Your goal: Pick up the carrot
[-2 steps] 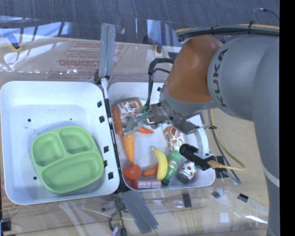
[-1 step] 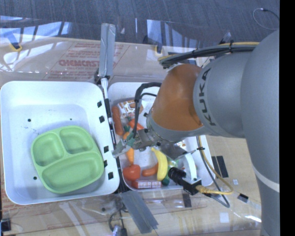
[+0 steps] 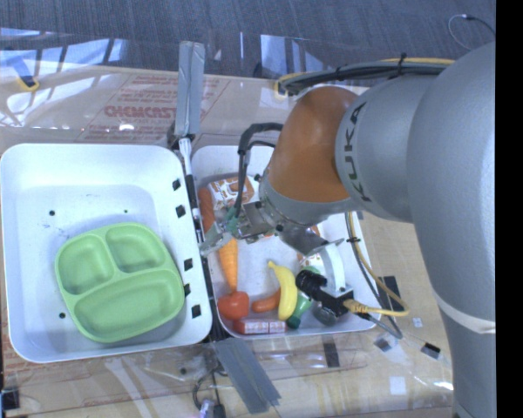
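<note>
The carrot (image 3: 230,265) is an orange tapered piece lying lengthwise in the right bin (image 3: 254,259), near that bin's left wall. My gripper (image 3: 221,233) hangs low over the bin, right at the carrot's far end. The arm's orange band and grey wrist cover the middle of the bin. I cannot make out whether anything is held.
Beside the carrot lie a yellow banana (image 3: 286,289), a red tomato-like piece (image 3: 234,306), a small orange piece (image 3: 266,302) and a red-labelled item (image 3: 261,326). An orange sausage (image 3: 207,207) lies further back. The left bin (image 3: 35,168) holds a green divided plate (image 3: 120,281).
</note>
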### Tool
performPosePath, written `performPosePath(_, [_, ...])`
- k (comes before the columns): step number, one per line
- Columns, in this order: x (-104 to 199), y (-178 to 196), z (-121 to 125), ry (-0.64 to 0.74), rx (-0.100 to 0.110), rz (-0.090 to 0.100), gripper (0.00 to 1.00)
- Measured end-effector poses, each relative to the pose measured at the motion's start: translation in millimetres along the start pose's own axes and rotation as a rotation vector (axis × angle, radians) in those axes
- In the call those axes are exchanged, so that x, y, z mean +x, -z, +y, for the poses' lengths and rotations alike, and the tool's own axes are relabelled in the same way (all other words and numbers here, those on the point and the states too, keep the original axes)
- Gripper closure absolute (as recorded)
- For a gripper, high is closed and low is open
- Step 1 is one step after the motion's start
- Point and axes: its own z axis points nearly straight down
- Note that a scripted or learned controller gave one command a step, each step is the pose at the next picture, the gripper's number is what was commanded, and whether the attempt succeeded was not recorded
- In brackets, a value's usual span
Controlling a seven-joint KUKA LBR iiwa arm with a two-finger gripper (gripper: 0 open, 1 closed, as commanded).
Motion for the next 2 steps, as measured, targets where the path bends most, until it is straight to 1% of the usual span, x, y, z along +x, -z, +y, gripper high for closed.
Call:
performPosePath(1, [18.5, 0.5, 3.7, -0.214, -0.002, -0.001, 0.00])
performPosePath(2, [-43.9, -0.3, -47.4, -0.154, 0.000, 0.001, 0.00])
